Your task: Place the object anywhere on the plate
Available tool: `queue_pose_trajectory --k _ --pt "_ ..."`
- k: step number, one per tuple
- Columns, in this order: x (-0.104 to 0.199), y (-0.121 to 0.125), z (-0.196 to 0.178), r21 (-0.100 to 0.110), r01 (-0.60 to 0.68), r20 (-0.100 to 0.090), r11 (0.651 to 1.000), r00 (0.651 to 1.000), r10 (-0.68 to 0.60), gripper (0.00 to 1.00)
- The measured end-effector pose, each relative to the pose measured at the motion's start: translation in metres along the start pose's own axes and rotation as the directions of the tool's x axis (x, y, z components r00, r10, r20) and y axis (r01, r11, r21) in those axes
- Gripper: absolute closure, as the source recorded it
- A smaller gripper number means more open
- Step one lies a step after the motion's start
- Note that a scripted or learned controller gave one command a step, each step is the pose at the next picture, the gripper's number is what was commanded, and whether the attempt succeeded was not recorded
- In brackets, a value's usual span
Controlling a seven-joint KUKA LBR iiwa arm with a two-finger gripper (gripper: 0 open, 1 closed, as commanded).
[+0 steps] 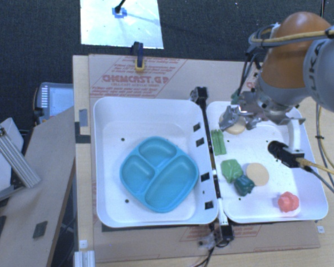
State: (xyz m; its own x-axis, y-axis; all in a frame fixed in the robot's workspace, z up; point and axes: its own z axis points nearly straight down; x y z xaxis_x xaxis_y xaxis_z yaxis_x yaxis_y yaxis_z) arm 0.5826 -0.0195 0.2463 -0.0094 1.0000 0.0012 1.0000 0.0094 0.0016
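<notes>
A blue divided plate [158, 173] lies in the left white bin [114, 113], with nothing on it. My gripper [230, 119] is low over the far left corner of the right bin [312, 196]. It hangs just above a pale cream piece [236, 129], part of which is hidden under it. I cannot make out whether that piece is gripped. The grey arm with its orange band comes in from the upper right.
The right bin also holds a long green stick [217, 141] by the divider, a green block [231, 169], a dark teal piece [244, 184], a tan disc [258, 174] and a pink object [288, 202] near the front right corner.
</notes>
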Motion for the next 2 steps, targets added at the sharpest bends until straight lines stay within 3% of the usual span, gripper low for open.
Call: queue_pose_trajectory --k 2 --pt "0.101 0.031 0.001 -0.001 -0.001 0.001 1.000 1.000 0.001 1.00"
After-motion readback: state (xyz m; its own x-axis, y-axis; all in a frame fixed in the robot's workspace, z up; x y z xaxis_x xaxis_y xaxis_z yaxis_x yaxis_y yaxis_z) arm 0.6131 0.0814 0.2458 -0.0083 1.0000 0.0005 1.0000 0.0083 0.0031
